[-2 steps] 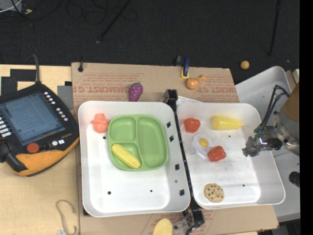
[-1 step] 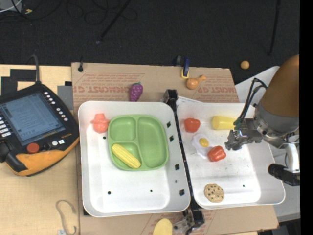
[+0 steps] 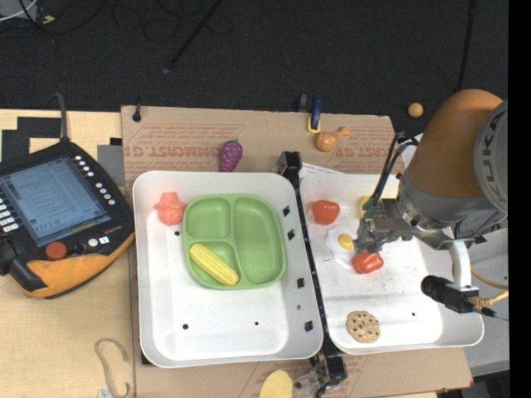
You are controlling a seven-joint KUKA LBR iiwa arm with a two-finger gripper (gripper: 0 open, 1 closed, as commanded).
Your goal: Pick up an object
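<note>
1. We see the tool [image 3: 370, 240] low in the right bin [image 3: 431, 326], right over a red toy [image 3: 367, 262] that lies just at its 6 o'clock; we cannot tell its grasp state, as the wrist hides it.
2. We judge that the toy may squirt sideways if the tool closes off-centre, since it looks rounded and smooth.
3. A yellow piece [image 3: 345, 242] sits just at the tool's 9 o'clock, and a second red toy [image 3: 324, 211] at 10 o'clock; a wide closing could catch the yellow one instead.
4. The cookie [image 3: 362, 326] lies well apart at 6 o'clock, out of harm.
5. The left bin [image 3: 216, 330] bears a green tray [image 3: 257, 239] with corn [image 3: 213, 264].
6. The desk carries cardboard under both bins, a teach pendant [image 3: 58, 214] at far 9 o'clock, and dark carpet beyond.
</note>
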